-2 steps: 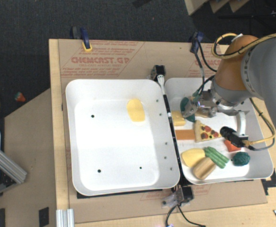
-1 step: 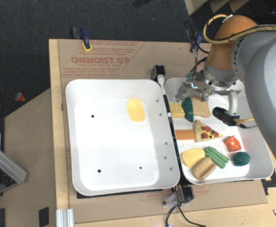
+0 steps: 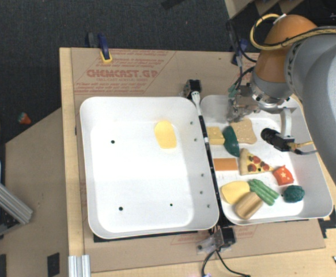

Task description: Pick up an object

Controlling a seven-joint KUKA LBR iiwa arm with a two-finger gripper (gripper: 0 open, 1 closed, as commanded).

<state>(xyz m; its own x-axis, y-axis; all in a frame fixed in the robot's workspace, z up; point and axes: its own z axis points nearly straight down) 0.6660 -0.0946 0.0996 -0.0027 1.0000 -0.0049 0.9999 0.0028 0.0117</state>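
Camera view: downward slant onto a table (image 3: 127,68) covered with a brown board printed in red, carrying two white bins side by side.
Left bin (image 3: 98,172): holds one pale yellow oval piece (image 3: 165,134), lying toward the far right part of the floor, well apart from everything else.
Right bin (image 3: 317,203): crowded with toy food.
Far row: tan cracker (image 3: 215,135) by the left wall, dark green pepper (image 3: 231,142) just beside it, tan toast slice (image 3: 246,133) touching the pepper on the right.
Middle row: orange strip (image 3: 225,164) near the left wall, pizza slice (image 3: 254,164) just right of it, red piece (image 3: 283,175) further right.
Near row: yellow wedge (image 3: 234,191), tan bread roll (image 3: 248,205) touching its near edge, green bean pods (image 3: 264,191) lying over both, dark green broccoli (image 3: 293,194) at the right.
Arm (image 3: 323,85): grey with an orange band, reaching in from the right over the far end of the right bin.
End effector (image 3: 237,112): low over the far part of the right bin, just above the toast slice and the pepper; wide or narrow cannot be told, and nothing seen held.
Clamp (image 3: 104,45): blue and yellow, on the far left edge of the board.
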